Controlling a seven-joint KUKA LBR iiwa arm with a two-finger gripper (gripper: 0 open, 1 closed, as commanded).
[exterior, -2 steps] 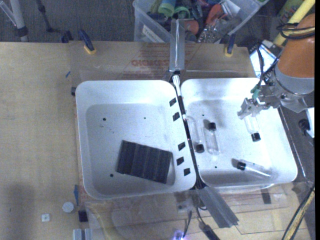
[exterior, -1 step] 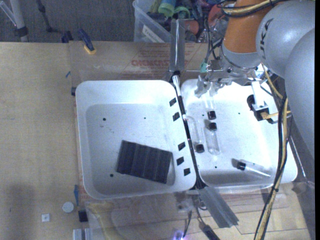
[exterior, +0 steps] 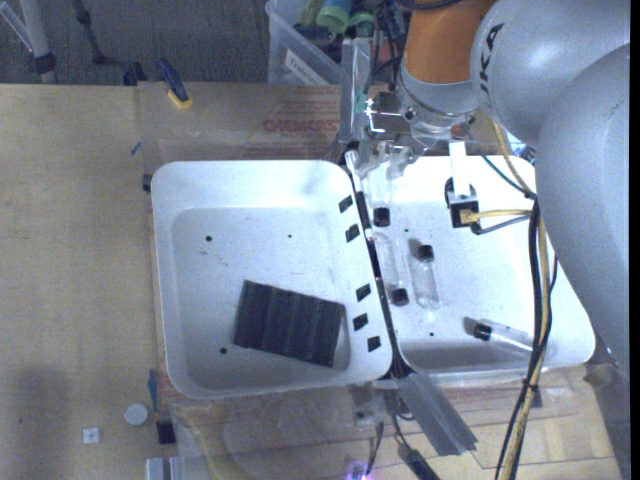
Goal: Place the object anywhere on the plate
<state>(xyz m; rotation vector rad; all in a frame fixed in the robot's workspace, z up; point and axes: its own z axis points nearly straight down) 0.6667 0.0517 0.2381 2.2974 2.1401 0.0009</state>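
Above the right bin (exterior: 560,313), the grey arm (exterior: 560,78) with its orange band reaches down, black letters "KA" readable on its casing. Its pincer (exterior: 385,168) hangs over the bin's upper-left corner beside the divider; whether it is wide or narrow cannot be told. 3 clear tubes with black caps (the likely objects) lie on the right bin's floor (exterior: 425,273). A dark ribbed plate (exterior: 288,323) rests in the left bin (exterior: 200,193). Faint reddish print marks the desk (exterior: 70,218), unreadable.
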